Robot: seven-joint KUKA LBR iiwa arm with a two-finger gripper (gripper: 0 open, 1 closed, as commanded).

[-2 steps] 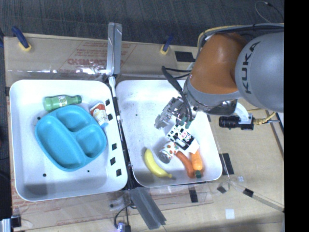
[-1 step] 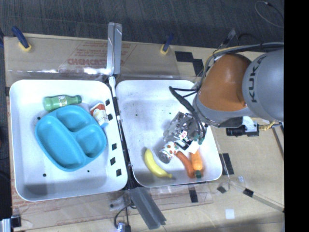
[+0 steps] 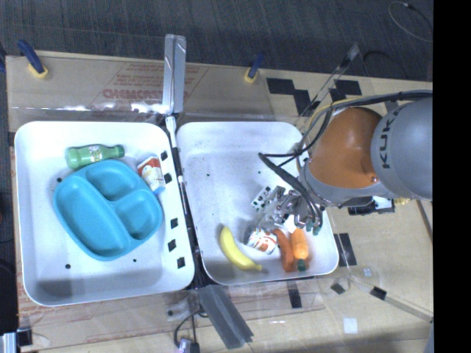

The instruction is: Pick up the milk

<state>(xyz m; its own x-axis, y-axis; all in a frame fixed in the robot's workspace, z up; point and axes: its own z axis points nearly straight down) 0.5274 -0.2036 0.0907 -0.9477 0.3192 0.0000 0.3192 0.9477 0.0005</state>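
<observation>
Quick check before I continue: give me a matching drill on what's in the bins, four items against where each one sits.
Items:
1. green bottle
2. blue divided plate
3. banana
4. carrot

Places:
A. right bin, near edge, left of the milk carton
B. left bin, far end, above the plate
C. right bin, near right corner, beside the gripper
D. left bin, middle

The milk carton lies between banana and carrot, just below the gripper.

Pairs: 1-B, 2-D, 3-A, 4-C

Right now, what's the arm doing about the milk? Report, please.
Gripper low in right bin. Milk beneath it, not visibly gripped. Banana, carrot crowd it.
</observation>
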